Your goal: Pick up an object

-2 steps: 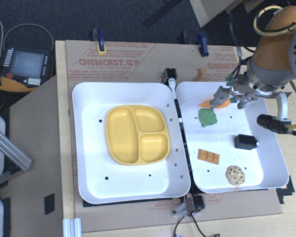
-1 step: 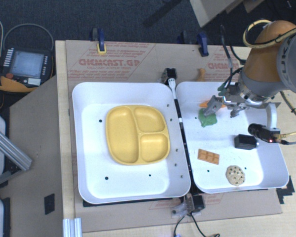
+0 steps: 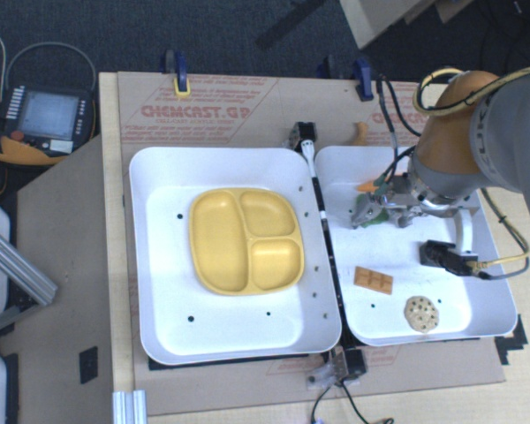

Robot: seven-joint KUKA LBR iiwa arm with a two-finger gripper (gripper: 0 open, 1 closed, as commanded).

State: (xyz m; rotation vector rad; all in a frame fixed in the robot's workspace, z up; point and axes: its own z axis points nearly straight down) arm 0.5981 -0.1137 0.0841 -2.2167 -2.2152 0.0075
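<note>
The bench (image 3: pixel 247 100) under me is brown board with red printed letters, and it carries two shallow white bins side by side. The left bin (image 3: pixel 159 307) is the larger one, and in its middle lies a yellow divided plate (image 3: pixel 246 239) with three compartments. The right bin (image 3: pixel 464 321) is where I am working. My arm (image 3: pixel 486 131) comes in from the right side, grey with the orange band, and it covers the upper part of this bin. My gripper (image 3: pixel 371 208) is low over the upper left area of the right bin. I cannot tell if my fingers are apart or together, because they look only as a small grey shape. Just beside them, at the upper side, I see a small orange piece (image 3: pixel 365 186). Lower in the same bin lies a brown cracker (image 3: pixel 373 280), and near it, toward the front edge, a round cookie (image 3: pixel 421 313). Both are well apart from my gripper.
</note>
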